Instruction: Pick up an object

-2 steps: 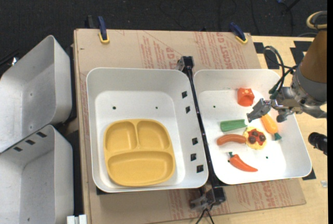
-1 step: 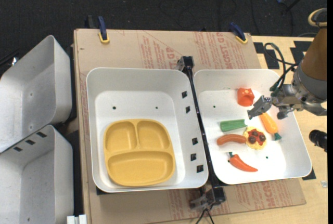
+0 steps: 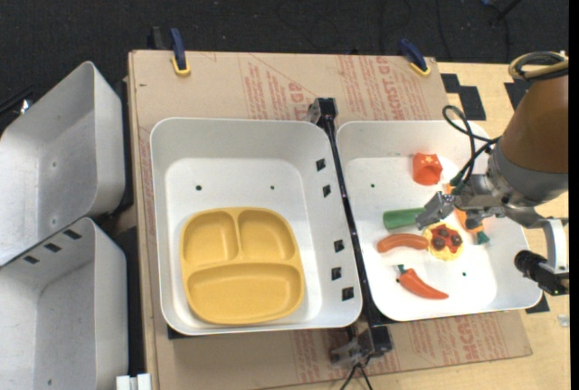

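- Two white bins sit side by side on the bench (image 3: 271, 80): the left bin (image 3: 172, 153) in the middle of the frame, the right bin (image 3: 380, 144) at centre right.
- The left bin holds a yellow tray (image 3: 242, 266) with three compartments, lying in its lower half.
- The right bin holds the loose pieces: a red block (image 3: 428, 168) near the top, a green piece (image 3: 398, 219) below it, a sausage (image 3: 402, 242) just under that, a red pepper (image 3: 422, 285) lowest, and a yellow piece with dark spots (image 3: 445, 242) right of the sausage.
- The arm (image 3: 534, 139) comes in from the right edge, and its hand (image 3: 441, 212) is low in the right bin, over the green piece's right end and just above the yellow piece.
- Whether the hand is released or clenched I cannot tell; its tips merge with the pieces beneath.
- Nothing is visibly lifted: every piece appears to lie on the bin floor.
- My judgement: the task is at the reaching stage, with the grasp and lift left to do.
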`<move>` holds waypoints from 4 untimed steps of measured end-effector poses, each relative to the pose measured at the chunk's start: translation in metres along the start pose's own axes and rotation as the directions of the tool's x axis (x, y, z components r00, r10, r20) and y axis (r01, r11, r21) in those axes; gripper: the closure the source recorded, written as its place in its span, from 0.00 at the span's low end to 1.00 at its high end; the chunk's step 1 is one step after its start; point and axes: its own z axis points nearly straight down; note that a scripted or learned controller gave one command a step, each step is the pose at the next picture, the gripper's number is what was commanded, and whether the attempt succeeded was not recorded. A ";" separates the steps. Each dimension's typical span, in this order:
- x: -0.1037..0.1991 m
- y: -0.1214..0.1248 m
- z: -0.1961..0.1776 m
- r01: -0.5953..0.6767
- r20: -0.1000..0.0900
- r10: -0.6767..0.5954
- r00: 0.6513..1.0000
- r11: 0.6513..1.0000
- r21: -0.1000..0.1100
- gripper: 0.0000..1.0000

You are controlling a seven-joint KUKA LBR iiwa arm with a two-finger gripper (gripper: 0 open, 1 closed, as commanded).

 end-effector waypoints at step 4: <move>0.003 0.018 0.006 0.005 0.003 -0.005 1.000 1.000 -0.013 1.00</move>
